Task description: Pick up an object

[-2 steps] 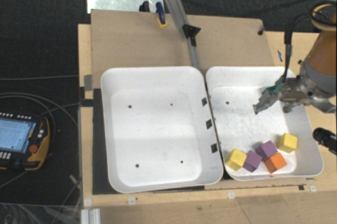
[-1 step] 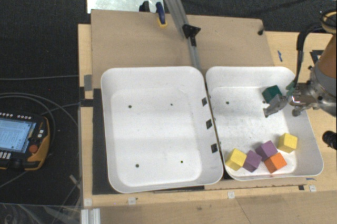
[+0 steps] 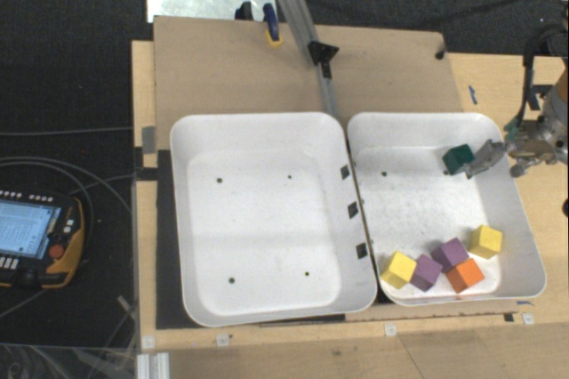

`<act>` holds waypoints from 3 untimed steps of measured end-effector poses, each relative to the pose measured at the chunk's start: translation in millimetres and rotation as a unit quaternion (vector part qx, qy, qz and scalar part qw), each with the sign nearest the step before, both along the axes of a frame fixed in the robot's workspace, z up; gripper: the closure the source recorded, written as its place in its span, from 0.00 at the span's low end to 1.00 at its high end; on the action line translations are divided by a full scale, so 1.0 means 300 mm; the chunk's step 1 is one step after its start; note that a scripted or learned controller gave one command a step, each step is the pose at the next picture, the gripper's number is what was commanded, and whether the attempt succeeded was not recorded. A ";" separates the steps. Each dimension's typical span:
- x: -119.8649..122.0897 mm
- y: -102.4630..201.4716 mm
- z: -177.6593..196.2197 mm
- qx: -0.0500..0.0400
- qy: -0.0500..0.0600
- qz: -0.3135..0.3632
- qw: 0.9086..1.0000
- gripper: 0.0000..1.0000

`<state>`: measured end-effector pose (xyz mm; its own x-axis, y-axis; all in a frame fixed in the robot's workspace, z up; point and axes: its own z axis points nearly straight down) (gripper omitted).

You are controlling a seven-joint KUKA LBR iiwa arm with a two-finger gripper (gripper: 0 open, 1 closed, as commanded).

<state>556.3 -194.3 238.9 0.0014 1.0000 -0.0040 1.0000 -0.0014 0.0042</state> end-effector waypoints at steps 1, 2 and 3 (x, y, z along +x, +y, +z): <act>0.175 -0.066 -0.495 0.002 0.003 0.003 1.000 0.00; 0.383 -0.052 -0.488 0.001 -0.002 0.005 1.000 0.00; 0.379 -0.057 -0.451 -0.001 -0.002 0.005 1.000 1.00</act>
